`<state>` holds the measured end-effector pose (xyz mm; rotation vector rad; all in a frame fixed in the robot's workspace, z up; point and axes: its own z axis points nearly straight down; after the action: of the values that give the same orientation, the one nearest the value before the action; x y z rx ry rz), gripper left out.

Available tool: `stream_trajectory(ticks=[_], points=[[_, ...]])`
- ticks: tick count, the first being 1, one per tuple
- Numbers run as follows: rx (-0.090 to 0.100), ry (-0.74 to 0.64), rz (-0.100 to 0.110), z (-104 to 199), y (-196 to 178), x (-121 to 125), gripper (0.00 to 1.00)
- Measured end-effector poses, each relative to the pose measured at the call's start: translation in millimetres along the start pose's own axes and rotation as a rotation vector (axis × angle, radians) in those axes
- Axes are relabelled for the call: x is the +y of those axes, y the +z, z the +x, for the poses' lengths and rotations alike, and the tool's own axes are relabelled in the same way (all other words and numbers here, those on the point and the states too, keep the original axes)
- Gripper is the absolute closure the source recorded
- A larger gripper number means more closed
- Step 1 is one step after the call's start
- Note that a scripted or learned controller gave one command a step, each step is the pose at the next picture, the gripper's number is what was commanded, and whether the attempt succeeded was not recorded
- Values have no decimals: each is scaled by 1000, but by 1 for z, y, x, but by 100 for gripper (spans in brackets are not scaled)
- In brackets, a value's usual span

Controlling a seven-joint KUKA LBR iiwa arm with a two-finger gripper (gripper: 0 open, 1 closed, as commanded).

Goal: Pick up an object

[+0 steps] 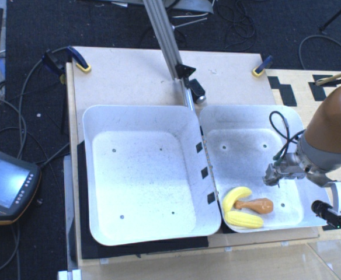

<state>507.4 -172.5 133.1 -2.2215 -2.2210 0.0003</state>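
Three toys lie together at the front of the right bin (240,139). They are a curved yellow banana (236,196), an orange-brown drumstick (258,205) and a second yellow piece (244,219) close in front of them. My gripper (274,177) hangs over the right side of this bin, a little behind and to the right of the drumstick and apart from all three toys. The grey wrist and orange band (334,121) rise behind it at the right edge. A black cable loops above the gripper.
The left bin (100,156) adjoins the right one along a shared middle wall with black tabs (204,171). A slanted aluminium pole (166,37) stands behind the bins. Clamps (77,60) sit at the board's back corners, and a teach pendant (4,185) lies on the floor at left.
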Motion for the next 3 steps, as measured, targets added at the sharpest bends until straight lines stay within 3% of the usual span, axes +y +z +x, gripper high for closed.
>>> stream_trajectory(ticks=[2,3], points=[[-1,-1,-5,-2,-114,19,100],[-1,-1,-2,-2,-142,20,100]])
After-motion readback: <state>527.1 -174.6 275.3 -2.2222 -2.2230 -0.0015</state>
